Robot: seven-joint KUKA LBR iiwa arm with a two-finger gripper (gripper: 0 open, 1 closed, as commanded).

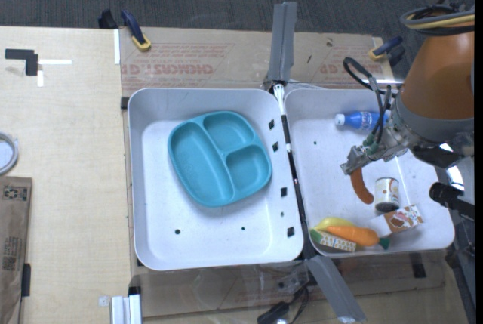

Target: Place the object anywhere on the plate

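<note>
- I see the gripper (356,166) over the right bin (324,209), fingers clamped on a brown sausage (363,187) hanging below.
- The blue plate (219,158) sits in the left bin (151,186).

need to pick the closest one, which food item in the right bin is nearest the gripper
The brown sausage, curving directly below the gripper. The can, carrot and blue bottle all lie farther off.
</note>
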